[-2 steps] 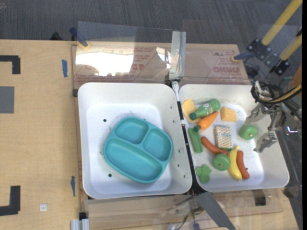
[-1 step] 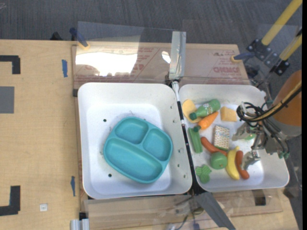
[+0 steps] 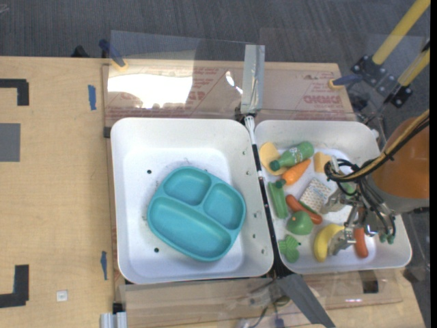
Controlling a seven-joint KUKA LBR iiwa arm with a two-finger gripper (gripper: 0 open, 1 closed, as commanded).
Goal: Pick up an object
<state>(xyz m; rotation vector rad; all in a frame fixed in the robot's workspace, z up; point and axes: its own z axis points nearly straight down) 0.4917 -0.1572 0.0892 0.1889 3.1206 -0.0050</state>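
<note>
Two white bins are sitting side by side on the surface (image 3: 54, 183). The left bin (image 3: 136, 142) is holding a teal divided plate (image 3: 196, 214), lying slightly tilted toward the divider (image 3: 263, 197). The right bin (image 3: 396, 251) is holding toy food: a green bottle (image 3: 292, 156) at the far end, an orange carrot (image 3: 295, 173) just beside it, a green pod (image 3: 277, 199) along the divider, a checkered packet (image 3: 315, 194), and a yellow banana (image 3: 325, 240) near the front. The claw (image 3: 351, 232) is hanging low just beside the banana, with black cables (image 3: 355, 169) looping above it.
</note>
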